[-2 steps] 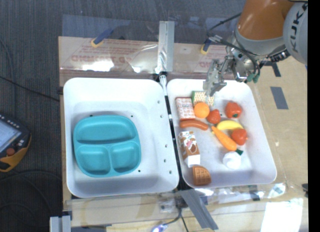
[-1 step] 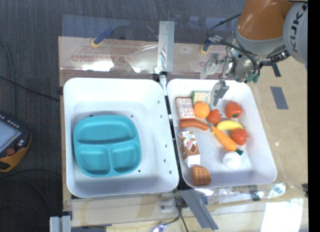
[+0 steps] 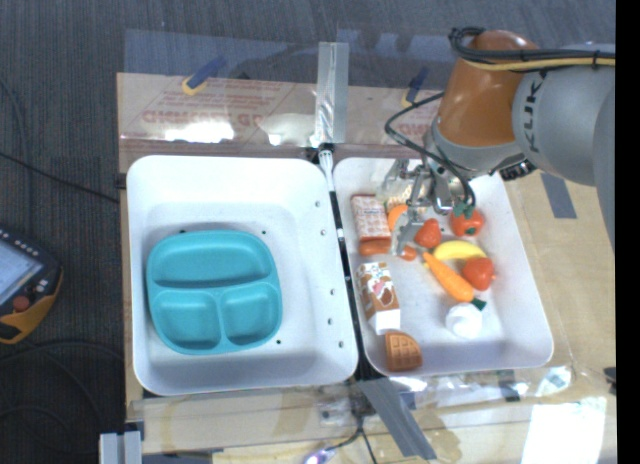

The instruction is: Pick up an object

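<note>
Pincer [image 3: 425,214] fingertips blurred among toys [image 3: 455,252]

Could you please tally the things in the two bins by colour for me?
Teal: 1, the divided tray.
Yellow: 1, the banana.
Red or orange, clearly seen: 4, including the carrot.
Mostly white: 1, the bottle.
Brown: 1, the waffle.
Printed cartons: 2.
Total: 10.

**Arm reaches into the right bin of toy food**

The tool [image 3: 425,207] sits low over the far part of the right bin [image 3: 520,282], among toy food: a carton [image 3: 369,218] to its left, a tomato [image 3: 466,221], banana [image 3: 459,250] and carrot [image 3: 448,277] to its near right. A waffle [image 3: 402,350] lies at the near edge. The left bin [image 3: 200,177] holds a teal divided tray [image 3: 213,290].
</note>
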`<state>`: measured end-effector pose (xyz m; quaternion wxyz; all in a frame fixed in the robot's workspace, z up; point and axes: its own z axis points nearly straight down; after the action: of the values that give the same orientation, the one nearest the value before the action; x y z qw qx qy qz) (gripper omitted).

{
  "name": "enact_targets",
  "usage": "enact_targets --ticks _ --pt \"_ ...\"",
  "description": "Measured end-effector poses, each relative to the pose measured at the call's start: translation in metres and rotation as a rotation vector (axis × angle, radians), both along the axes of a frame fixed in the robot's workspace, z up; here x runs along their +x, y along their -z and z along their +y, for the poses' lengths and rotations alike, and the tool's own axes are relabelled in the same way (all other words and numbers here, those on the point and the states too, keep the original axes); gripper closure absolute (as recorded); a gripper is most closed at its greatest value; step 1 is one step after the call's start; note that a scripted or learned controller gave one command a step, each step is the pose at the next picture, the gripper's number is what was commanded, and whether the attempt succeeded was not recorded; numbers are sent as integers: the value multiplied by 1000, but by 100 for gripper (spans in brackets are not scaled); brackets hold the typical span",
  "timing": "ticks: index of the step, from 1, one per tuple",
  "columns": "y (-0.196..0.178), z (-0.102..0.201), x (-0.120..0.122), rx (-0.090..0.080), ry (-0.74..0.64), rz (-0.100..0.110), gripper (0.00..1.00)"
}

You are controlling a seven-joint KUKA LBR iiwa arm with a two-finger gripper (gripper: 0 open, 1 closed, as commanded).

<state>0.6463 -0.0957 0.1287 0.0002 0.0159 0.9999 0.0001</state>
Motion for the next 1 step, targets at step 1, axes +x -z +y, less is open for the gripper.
enact_targets --ticks 1 --pt "32 -12 -1 2 61 -25 0"
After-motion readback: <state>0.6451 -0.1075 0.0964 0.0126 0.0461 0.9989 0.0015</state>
